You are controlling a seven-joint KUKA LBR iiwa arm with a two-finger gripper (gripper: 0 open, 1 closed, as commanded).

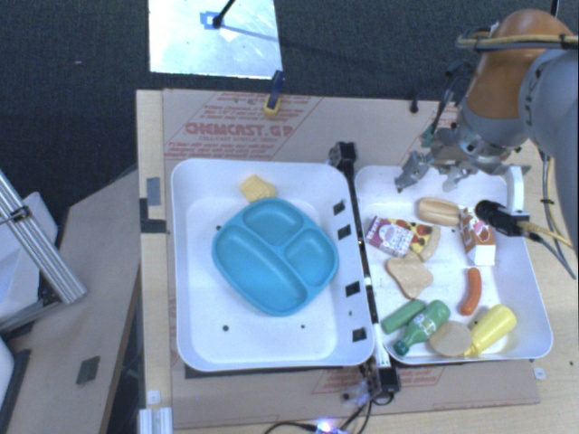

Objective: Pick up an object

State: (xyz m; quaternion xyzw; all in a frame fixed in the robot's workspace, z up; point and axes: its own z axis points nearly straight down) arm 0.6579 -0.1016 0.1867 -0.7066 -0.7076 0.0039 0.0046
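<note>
Glossy white plastic bins [194, 269] on matt brown cardboard [235, 125].

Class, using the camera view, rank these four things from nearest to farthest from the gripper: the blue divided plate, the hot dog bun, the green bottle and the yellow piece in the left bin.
Measured from the gripper, at the right bin's top edge:
1. Hot dog bun, just below it in the right bin.
2. Green bottle, at the right bin's bottom.
3. Yellow piece, top of the left bin.
4. Blue divided plate, middle of the left bin.

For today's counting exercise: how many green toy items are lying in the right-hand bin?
2. A green bottle lies near the right bin's front edge, and a smaller green vegetable piece lies just beside it on its left, toward the divider. Others could be hidden beneath the arm.
</note>
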